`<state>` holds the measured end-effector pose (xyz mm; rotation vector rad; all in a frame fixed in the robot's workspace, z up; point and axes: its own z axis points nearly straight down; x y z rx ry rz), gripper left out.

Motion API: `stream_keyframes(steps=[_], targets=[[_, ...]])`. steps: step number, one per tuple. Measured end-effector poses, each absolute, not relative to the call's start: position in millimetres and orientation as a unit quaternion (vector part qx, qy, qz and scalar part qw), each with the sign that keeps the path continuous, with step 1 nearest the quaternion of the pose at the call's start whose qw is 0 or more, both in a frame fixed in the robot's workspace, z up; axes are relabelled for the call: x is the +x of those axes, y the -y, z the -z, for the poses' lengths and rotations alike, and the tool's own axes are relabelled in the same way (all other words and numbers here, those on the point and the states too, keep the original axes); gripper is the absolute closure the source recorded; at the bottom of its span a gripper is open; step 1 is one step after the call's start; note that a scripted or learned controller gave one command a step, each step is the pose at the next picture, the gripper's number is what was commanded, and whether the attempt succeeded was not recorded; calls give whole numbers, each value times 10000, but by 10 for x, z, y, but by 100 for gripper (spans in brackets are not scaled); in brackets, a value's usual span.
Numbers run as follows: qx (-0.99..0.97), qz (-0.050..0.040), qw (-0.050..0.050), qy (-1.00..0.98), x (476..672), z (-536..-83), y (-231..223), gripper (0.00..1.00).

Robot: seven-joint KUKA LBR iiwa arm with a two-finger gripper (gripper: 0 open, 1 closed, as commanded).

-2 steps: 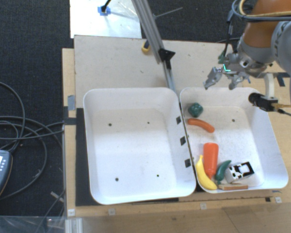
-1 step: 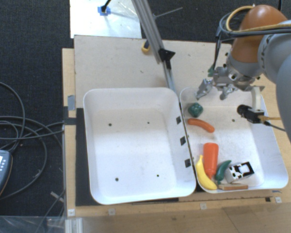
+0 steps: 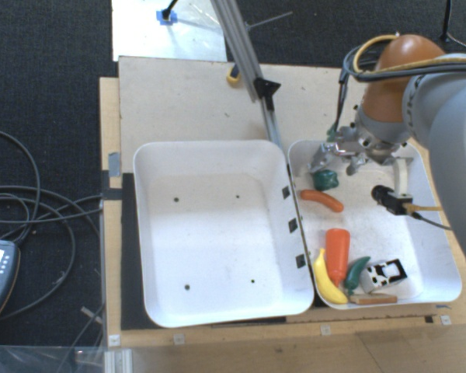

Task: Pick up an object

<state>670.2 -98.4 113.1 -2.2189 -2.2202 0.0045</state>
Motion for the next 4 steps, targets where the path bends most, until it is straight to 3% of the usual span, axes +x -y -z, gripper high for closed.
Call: stream_keyframes(steps=[1,2,3,4], targets=[[-7065,-3,1,7077,6706,-901,979,0],[-7062,14,-17,7080,6721,-1029,981,100],[-7070,20,-25,7072,6653,-1518,987,100],[-7053,29,-39,7089,6725,-2159,961,100]])
